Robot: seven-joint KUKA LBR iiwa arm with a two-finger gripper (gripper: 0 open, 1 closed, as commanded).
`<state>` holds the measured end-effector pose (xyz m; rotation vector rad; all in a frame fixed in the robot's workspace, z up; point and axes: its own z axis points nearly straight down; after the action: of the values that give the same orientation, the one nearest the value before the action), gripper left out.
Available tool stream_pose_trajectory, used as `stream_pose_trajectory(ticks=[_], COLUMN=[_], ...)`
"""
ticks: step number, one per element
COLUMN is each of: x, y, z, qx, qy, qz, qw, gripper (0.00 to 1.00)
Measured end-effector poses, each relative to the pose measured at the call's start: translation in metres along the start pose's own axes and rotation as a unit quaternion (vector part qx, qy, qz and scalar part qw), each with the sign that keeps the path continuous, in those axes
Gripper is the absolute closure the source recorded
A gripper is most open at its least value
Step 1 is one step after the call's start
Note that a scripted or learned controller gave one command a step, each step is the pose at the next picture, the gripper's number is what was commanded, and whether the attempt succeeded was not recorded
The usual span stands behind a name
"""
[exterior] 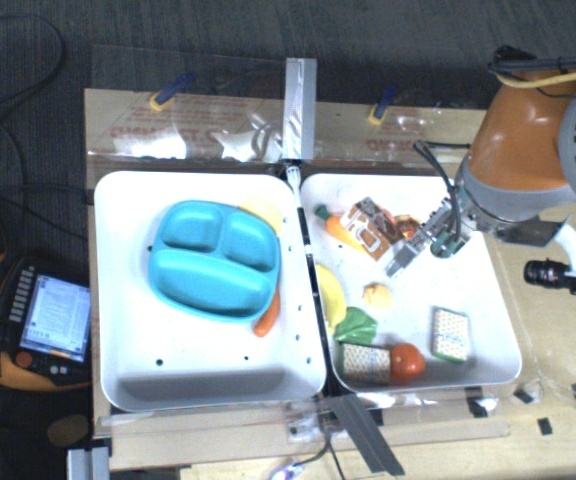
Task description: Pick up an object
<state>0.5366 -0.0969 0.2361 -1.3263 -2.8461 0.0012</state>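
Note:
My gripper (405, 259) hangs over the middle of the right bin (498, 298), reaching in from the right. It sits just right of a crinkled brown and white snack packet (376, 226) and above a small tan piece (375, 293). Nothing is visibly held in it. An orange carrot toy (334, 225) lies left of the packet. A yellow banana (329, 293) lies along the bin's left wall, with a green leafy toy (354, 325) below it. Along the front are a patterned box (365, 361), a red tomato (408, 362) and a small checked box (450, 334).
The left bin (118, 298) holds a blue divided plate (213, 258) with an orange carrot (266, 318) poking out at its lower right and a yellow object (260, 212) behind it. A handheld pendant (53, 318) lies left of the bench.

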Motion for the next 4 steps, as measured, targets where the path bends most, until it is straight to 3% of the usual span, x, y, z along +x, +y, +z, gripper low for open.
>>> stream_pose_trajectory(ticks=[1, 2, 3, 4], x=[0.000, -0.016, -0.028, -0.043], y=[0.001, 0.025, 0.041, 0.025], z=[-0.009, -0.002, -0.062, 0.068], qx=[0.000, 0.001, 0.001, 0.002], qy=[0.000, -0.001, -0.002, -0.001], qz=[-0.001, 0.147, 0.197, 0.243], qw=[1.0000, 0.9892, 0.9804, 0.9701], gripper=[1.00, 1.00, 1.00, 1.00])
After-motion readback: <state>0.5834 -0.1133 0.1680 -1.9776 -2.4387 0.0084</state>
